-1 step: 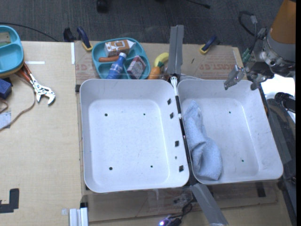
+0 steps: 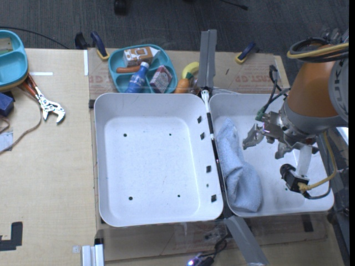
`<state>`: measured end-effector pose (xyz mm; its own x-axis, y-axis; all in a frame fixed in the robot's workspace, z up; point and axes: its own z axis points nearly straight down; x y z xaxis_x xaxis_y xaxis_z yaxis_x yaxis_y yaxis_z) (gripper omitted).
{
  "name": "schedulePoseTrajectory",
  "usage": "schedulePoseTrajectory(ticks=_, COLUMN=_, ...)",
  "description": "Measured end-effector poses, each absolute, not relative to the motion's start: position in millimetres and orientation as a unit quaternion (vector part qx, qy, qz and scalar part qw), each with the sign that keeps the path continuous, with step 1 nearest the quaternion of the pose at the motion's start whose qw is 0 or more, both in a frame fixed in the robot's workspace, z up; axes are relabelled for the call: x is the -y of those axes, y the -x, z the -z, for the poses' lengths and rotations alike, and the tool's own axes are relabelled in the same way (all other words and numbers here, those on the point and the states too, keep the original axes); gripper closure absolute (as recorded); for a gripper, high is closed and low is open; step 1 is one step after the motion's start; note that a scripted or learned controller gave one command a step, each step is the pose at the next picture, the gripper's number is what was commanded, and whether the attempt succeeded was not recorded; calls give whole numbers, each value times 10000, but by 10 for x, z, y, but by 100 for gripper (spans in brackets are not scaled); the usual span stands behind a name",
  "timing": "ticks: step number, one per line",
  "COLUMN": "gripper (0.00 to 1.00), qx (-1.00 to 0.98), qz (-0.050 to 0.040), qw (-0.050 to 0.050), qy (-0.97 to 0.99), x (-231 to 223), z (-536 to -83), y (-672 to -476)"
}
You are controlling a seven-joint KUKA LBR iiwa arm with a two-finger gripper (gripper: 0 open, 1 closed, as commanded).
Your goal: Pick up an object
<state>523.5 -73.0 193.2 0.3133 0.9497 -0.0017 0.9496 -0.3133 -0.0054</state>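
- Grey-blue cloth lies bunched lengthwise in the right bin, hard against the wall it shares with the left bin — that's the one thing within reach to pick up.
- Gripper hangs over the right bin's open floor, with the cloth just beside it, toward the divider and a little nearer the bench's front edge.
- Whether it is spread or pressed together I cannot tell; the metal parts blur against the white floor, and nothing shows held there.
- Arm's orange band sits behind the gripper, away from the cloth — the reach comes in from that side, so my guess is a short sideways move puts it over the cloth.
- Well beyond the gripper, past the bins' far rims, a blue tray of small items sits on the bench, out of play.
- Pickup not yet done, by my reading.
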Motion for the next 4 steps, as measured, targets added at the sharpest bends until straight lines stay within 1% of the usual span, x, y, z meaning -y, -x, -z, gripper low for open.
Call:
schedulePoseTrajectory(ticks=1, gripper=0, qx=5346, qz=-16, qw=1, qy=8451, x=737, z=-2191, y=-6049)
schedulePoseTrajectory(ticks=2, gripper=0, qx=5505, qz=-15, qw=0, qy=8349, x=1381, z=-2317, y=-5940)
schedulePoseTrajectory(ticks=3, gripper=0, qx=4219, qz=-22, qw=13, qy=9066, x=1616, z=-1669, y=-5371)
schedulePoseTrajectory(ticks=4, gripper=0, qx=4492, qz=-13, qw=2, qy=8934, x=2087, z=-2127, y=-5145)
